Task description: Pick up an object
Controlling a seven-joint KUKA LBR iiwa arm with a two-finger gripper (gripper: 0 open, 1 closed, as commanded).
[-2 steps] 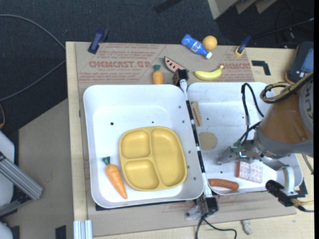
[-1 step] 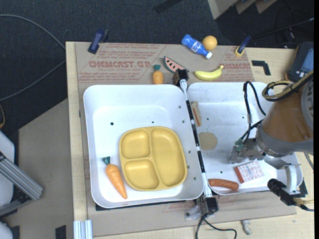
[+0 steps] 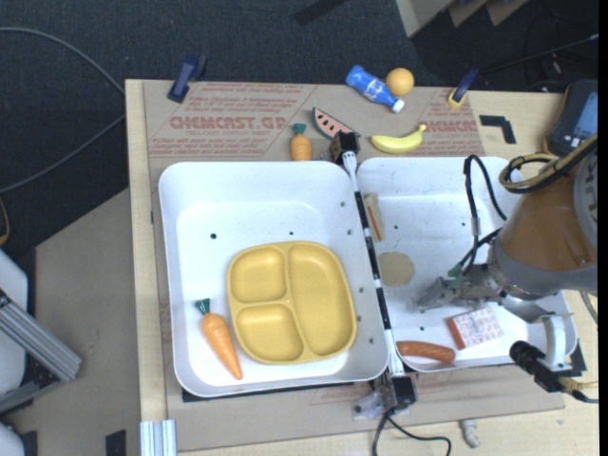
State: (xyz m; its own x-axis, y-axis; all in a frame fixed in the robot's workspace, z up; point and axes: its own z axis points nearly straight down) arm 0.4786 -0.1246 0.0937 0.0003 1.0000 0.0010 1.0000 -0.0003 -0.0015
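Nearest the camera, a sausage (image 3: pixel 426 351) lies at the front edge of the right bin (image 3: pixel 418 190), with a red-and-white packet (image 3: pixel 476 328) just behind it to the right. Just left of that packet the claw (image 3: pixel 435 294) hangs low over the bin floor, its fingers spread narrowly with nothing between them, beside a round tan disc (image 3: pixel 397 270). Behind the bin, the cardboard (image 3: pixel 237 112) reads "CHEMCAST GP" in red.

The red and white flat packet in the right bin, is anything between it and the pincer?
Nothing visible: the pincer hangs over bare bin floor just left of the red and white flat packet, with open floor between them.
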